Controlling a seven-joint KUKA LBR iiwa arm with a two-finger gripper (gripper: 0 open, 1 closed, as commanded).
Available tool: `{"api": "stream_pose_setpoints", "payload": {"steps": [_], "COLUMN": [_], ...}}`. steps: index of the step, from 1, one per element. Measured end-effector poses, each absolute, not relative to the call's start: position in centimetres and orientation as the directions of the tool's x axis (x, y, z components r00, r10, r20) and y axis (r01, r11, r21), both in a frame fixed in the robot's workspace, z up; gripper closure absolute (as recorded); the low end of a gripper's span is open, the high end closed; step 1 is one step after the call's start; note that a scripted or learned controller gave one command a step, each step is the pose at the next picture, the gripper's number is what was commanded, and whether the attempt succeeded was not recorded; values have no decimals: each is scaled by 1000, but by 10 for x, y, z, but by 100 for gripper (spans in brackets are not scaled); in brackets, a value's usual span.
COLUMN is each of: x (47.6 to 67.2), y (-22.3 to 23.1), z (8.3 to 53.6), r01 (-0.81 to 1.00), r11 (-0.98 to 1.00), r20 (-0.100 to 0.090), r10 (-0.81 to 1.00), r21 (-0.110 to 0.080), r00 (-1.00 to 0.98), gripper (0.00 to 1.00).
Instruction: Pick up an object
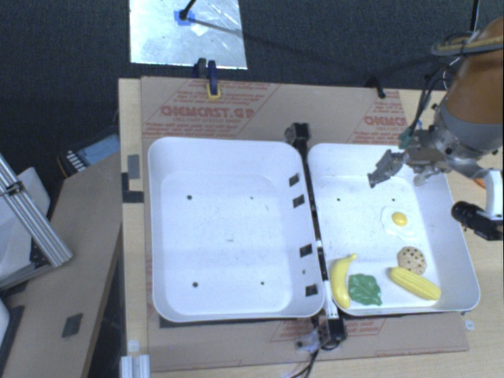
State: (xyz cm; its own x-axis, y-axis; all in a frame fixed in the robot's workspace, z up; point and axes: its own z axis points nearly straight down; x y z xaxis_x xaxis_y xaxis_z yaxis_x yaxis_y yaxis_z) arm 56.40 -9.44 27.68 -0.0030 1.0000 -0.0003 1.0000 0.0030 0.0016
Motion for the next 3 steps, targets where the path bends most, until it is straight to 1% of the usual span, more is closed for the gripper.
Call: {"api": "stream_pose_setpoints", "payload": {"steps": [1, 2, 3], "x": [540, 485, 490], "y": [-37, -17, -85], "z": [396, 545, 436], "r01": [1000, 1000, 1000], "r11": [11, 8, -5], "r20": [1, 2, -1], "r10": [1000, 1000, 1000], "r21": [14, 22, -4], "r00": [-11, -8, 5], "gripper": [0, 0, 0]}}
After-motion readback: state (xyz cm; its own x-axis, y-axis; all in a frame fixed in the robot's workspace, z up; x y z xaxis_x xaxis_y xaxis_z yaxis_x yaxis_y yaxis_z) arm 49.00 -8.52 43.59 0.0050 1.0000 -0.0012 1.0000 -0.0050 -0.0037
